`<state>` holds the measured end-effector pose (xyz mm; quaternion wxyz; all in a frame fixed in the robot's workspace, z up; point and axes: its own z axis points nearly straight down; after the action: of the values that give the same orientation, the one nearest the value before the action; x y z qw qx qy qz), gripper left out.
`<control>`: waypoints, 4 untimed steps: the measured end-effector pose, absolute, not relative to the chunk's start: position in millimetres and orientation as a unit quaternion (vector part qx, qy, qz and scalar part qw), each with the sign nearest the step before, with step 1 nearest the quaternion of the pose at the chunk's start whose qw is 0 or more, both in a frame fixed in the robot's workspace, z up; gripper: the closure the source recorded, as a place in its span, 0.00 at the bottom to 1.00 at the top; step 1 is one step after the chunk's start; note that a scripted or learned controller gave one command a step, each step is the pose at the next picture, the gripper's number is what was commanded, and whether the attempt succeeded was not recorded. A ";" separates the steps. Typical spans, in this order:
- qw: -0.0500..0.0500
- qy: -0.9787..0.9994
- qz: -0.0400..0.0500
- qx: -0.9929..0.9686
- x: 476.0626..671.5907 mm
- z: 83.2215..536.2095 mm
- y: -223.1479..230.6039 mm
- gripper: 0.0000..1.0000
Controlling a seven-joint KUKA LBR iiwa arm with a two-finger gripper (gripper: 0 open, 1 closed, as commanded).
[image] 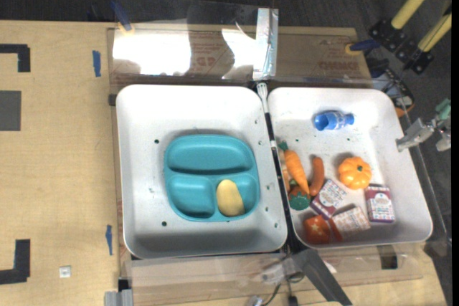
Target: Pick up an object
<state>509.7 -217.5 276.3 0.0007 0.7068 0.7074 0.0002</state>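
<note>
Near edge: red tomato-like plastic toy lies at the front rim of the right shallow white bin, closest to the camera.
Desk: tan cardboard-covered desk with black tape marks and blue tape bits at far left.
Left bin: shallow white bin holding a teal plastic divided tray.
Tray contents: pale yellow egg-shaped toy sits in the tray's front right compartment.
Divider: the two bins touch along their inner rims.
Right bin, left side: orange plastic carrot with a green end, just beside a smaller orange-red carrot-shaped piece.
Right bin, middle: small printed snack packets and lying tilted, near the tomato.
Right bin, back: blue crumpled plastic bottle.
Right bin, right side: orange toy pumpkin, with a pink printed carton in front of it.
Claw: grey claw at the bin's right rim, over the edge; cannot tell how far open; nothing seen between its fingers.
</note>
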 end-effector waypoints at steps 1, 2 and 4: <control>-0.005 0.730 -0.002 0.684 497.9 126.5 -187.4 0.00; 0.001 0.691 0.003 0.722 576.7 86.9 -196.8 0.00; 0.001 0.695 0.002 0.719 637.4 86.6 -159.5 1.00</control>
<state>637.4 -159.5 86.6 0.0014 0.7190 0.6950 0.0016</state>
